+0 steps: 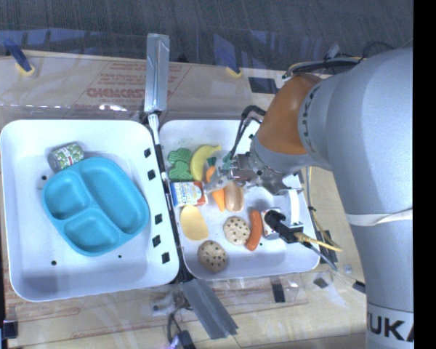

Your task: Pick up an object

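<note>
Where the grey arm with its orange band reaches in from the right, its gripper [229, 171] sits low in the right white bin [305, 264], among smooth plastic toy foods: a curved yellow banana [201, 160], an orange carrot [219, 197], speckled round cookies [236, 230]. Whether the pincer is wide or narrow cannot be told. A glossy blue divided tray [94, 203] lies in the left bin [22, 267].

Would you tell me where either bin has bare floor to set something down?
Left bin: bare floor left of and below the blue tray. Right bin: crowded; food fills its left and middle under the gripper, with a bare strip along its top edge.
</note>
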`<state>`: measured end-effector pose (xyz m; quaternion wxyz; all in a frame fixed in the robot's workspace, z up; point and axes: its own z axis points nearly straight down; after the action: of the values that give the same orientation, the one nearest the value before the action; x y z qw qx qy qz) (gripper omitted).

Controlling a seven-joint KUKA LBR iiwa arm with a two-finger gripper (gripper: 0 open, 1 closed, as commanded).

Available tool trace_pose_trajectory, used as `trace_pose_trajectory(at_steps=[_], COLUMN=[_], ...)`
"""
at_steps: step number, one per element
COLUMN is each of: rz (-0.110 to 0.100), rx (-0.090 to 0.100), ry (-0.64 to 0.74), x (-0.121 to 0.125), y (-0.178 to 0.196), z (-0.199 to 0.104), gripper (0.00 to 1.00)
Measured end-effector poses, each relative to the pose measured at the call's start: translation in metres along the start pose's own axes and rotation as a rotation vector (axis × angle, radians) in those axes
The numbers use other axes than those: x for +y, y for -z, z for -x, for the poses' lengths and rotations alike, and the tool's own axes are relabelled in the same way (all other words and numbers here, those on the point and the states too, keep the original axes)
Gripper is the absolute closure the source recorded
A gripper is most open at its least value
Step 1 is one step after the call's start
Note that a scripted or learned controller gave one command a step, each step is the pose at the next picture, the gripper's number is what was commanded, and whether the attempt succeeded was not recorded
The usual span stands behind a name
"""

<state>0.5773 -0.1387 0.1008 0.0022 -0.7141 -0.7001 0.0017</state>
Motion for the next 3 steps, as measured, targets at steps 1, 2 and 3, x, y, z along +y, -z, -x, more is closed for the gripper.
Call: trace_pose_trajectory(at_steps=[1,2,3], rz=[0.000,0.007,0.002], rx=[0.000,-0.003,-0.002], ry=[0.000,0.002,0.002], x=[0.000,0.002,0.001], y=[0.000,0.014,0.011], z=[0.000,0.001,0.000], gripper=[0.00,1.00,0.00])
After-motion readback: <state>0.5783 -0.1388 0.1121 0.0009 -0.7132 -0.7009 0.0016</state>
